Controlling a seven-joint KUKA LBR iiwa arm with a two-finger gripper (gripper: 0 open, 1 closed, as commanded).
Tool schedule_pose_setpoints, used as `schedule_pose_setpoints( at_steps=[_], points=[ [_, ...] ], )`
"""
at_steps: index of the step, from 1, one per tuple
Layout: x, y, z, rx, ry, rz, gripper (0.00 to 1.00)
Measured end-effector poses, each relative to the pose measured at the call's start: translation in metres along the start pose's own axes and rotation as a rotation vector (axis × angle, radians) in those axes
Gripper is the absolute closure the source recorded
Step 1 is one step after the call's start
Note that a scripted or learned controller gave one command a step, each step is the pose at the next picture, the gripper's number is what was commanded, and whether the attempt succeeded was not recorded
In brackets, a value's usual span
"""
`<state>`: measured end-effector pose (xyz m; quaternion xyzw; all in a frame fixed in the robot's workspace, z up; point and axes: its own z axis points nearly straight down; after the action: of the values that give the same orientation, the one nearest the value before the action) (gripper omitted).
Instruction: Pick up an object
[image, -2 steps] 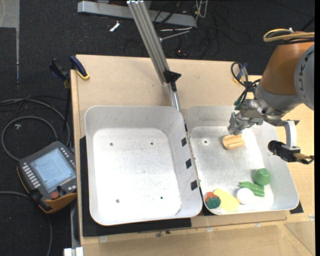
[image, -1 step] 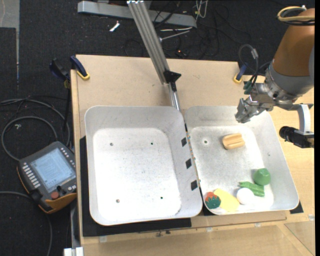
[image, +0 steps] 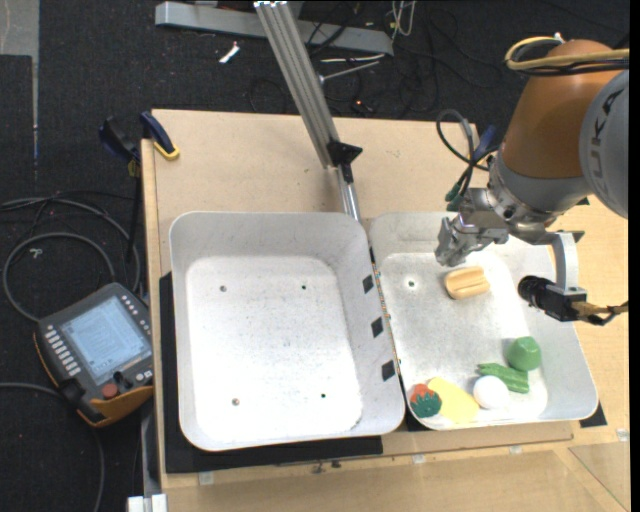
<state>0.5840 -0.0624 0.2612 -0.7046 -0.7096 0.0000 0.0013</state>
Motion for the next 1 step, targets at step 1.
schedule_pose_setpoints(
  at_steps=[1],
  points=[
    [0.0547, -0.0117, 0.0143, 0.001, 0.000, -0.001, 1.00]
  ],
)
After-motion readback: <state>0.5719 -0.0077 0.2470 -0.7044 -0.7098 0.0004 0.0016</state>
